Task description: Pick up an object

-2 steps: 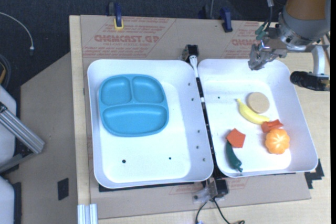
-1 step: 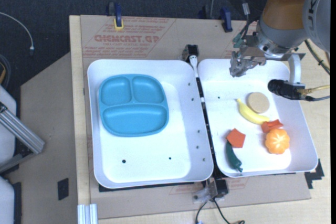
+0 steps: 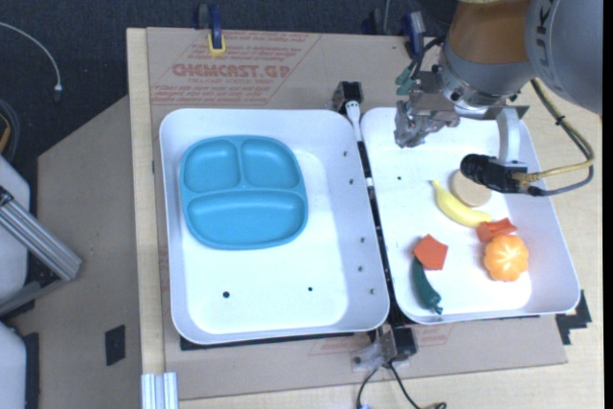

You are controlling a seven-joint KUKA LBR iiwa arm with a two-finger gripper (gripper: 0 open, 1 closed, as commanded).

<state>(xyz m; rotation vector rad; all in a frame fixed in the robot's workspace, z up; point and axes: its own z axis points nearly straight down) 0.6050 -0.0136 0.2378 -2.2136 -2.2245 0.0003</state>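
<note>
We count two shallow white plastic bins, a left one [image 3: 192, 302] and a right one [image 3: 551, 278]. We see one light blue three-compartment plastic plate [image 3: 244, 192]. We count one yellow toy banana [image 3: 458, 206], one orange toy tangerine [image 3: 506, 258], one small red-orange block [image 3: 431, 252], one smaller red-orange piece [image 3: 495, 228] and one dark green toy pepper [image 3: 426, 288].

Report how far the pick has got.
Nothing picked yet. The banana, orange, red block and green piece all lie on the right bin floor. The gripper hangs over the bin's far end, apart from them. Approach, grasp and lift remain.
</note>
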